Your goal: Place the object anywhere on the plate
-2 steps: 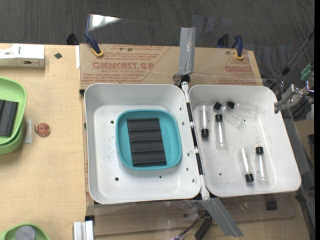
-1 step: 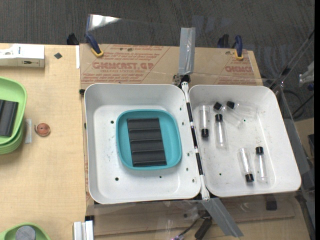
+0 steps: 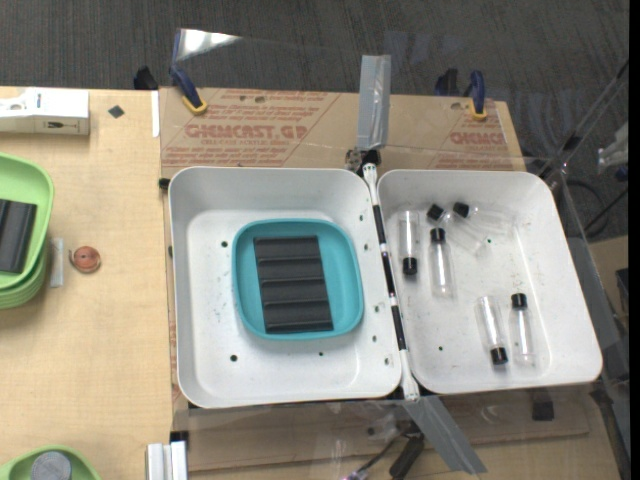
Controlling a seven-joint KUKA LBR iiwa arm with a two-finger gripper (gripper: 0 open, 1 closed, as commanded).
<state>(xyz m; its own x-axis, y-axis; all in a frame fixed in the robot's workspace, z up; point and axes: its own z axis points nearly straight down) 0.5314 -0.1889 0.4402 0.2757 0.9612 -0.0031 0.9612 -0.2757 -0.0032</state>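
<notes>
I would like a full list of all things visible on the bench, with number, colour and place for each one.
white bins: 2, white, side by side at the middle of the bench.
plate: 1, teal, in the left bin.
ridged insert: 1, black, lying on the plate.
vials: about 6, clear with black caps, scattered in the right bin.
cardboard sheet: 1, brown, under and behind the bins.
clamps: 2, blue and orange, on the cardboard's far edge.
green tray: 1, green, at the left edge.
small disc: 1, reddish, beside the green tray.
box: 1, white, top left.
</notes>
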